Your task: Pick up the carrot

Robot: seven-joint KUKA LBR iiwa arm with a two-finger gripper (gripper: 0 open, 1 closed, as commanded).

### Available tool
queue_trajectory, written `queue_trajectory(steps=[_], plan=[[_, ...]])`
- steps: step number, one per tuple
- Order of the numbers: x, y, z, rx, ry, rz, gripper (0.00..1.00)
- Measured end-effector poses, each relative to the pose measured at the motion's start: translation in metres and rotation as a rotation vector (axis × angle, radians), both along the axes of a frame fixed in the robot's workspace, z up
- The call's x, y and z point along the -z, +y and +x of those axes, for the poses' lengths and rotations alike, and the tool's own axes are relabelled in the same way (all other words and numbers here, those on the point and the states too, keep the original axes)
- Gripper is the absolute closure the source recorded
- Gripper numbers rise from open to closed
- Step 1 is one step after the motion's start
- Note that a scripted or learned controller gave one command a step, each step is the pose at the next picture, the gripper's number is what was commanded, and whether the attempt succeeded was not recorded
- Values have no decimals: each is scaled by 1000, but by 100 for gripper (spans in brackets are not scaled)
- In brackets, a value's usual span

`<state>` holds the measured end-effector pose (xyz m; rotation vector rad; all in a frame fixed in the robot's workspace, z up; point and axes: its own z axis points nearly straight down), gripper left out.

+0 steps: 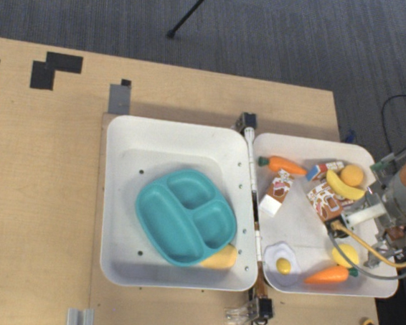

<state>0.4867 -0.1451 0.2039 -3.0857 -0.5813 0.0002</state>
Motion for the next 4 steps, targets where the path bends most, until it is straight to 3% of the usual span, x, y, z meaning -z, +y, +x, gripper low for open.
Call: queue_trajectory(steps=[1,2,3,4], plan=[[32,-35,0,-283,-1,0,0],[60,-19,0,-573,-1,0,0],[38,-36,0,-818,-2,-2,0],[65,-47,0,-1114,-2,-1,0]])
